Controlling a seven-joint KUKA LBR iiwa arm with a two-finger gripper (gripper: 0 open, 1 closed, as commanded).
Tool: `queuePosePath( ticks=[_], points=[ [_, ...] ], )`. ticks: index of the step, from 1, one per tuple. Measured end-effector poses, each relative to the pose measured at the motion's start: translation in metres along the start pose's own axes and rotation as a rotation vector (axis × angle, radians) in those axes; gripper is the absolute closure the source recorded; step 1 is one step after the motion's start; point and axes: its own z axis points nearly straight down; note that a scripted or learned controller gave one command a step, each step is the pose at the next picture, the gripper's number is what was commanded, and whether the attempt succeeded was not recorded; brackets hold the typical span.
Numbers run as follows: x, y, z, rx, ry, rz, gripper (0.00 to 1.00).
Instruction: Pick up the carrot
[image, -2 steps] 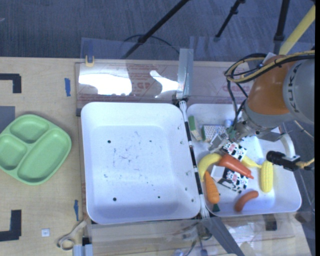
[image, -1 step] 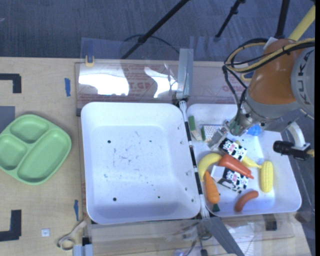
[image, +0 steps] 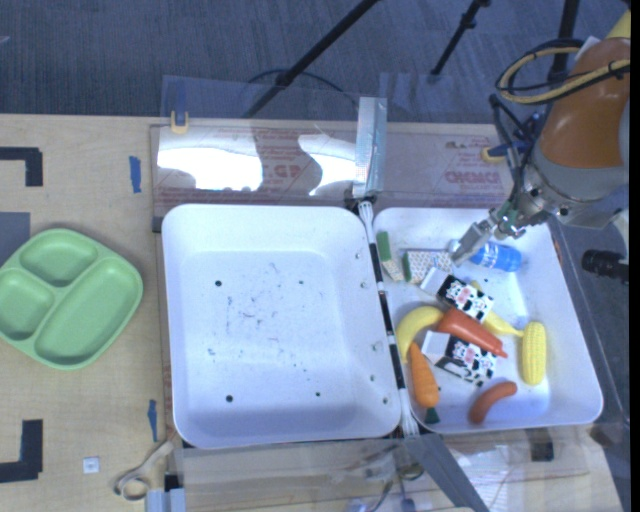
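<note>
We find the carrot (image: 424, 378) at the near-left edge of the right bin (image: 575, 395), beside a banana (image: 417, 321) — well apart from the gripper (image: 466, 243), which hangs over the bin's far side; its grip we cannot tell.

Lab: tripod legs (image: 330, 45), taped bench (image: 80, 190)

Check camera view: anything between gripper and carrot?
Yes. In the camera view, between the gripper and the carrot lie a black-and-white box and the banana.
</note>
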Motion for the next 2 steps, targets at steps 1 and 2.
queuePosePath(
  ticks=[1,2],
  points=[
    [0.028,-0.017,0.054,0.001,0.003,-0.07,0.0],
    [0.021,-0.015,0.08,0.001,0.003,-0.218,0.0]
  ],
)
